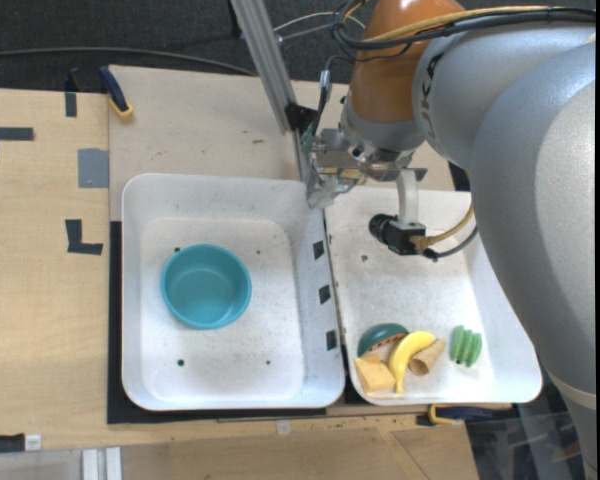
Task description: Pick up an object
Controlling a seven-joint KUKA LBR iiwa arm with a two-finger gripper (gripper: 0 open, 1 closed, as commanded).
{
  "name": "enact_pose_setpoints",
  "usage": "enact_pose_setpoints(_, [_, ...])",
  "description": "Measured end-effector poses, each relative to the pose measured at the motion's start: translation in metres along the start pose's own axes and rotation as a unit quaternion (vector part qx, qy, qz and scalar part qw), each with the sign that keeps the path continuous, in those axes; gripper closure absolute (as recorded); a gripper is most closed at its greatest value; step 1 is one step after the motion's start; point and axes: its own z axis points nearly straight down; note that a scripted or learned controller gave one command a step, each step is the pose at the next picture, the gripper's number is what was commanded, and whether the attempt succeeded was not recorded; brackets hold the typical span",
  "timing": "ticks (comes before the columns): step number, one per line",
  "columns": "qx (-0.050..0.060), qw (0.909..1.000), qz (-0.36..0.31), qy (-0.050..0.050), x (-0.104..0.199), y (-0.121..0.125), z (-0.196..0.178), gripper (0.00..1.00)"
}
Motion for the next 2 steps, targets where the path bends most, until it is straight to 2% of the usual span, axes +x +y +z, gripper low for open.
enact_pose_setpoints(1, [0.000, 1.0000, 0.000, 0.000, 0.0451, 0.0176, -0.0073, 1.00])
enact_pose_setpoints(2, [0.001, 1.0000, 0.002, -0.002, 0.0415, 0.0171, -0.0069, 0.00])
